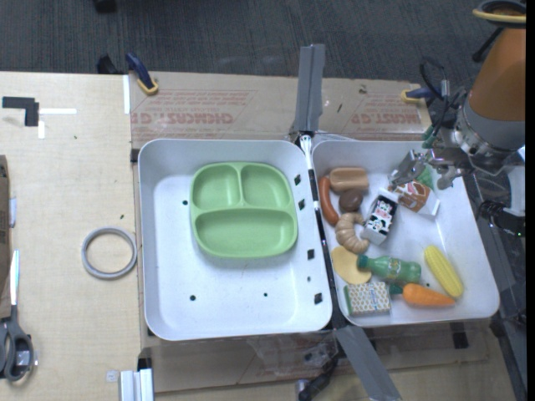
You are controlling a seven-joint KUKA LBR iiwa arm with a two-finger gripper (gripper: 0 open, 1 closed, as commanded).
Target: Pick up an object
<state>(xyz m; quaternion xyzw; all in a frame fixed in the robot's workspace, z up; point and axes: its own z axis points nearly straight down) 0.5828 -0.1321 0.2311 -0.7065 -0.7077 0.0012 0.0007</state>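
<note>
**Right bin, hand at the far corner**

Hand [411,170]: poised over the right bin [478,249]; whether released or clenched cannot be told. Just beside it, toward the near edge: small packaged item [415,196], possibly touching it. Further left: cow-print carton [381,217], sausage [328,200], croissant [352,233]. Nearer the front: corn cob [443,271], carrot [427,296], green bottle [390,267]. Well left: green divided plate [243,210] in the left bin [159,249].

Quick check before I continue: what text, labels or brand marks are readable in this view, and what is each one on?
Cardboard sheet behind the bins: red print, upside down from this view, too blurred to quote reliably.
Cardboard at the right: the same kind of red print, also unreadable.
Small black-and-white carton: markings too small to read.
Packet at the right bin's front: print too blurred.
Nothing else carries legible text.
</note>
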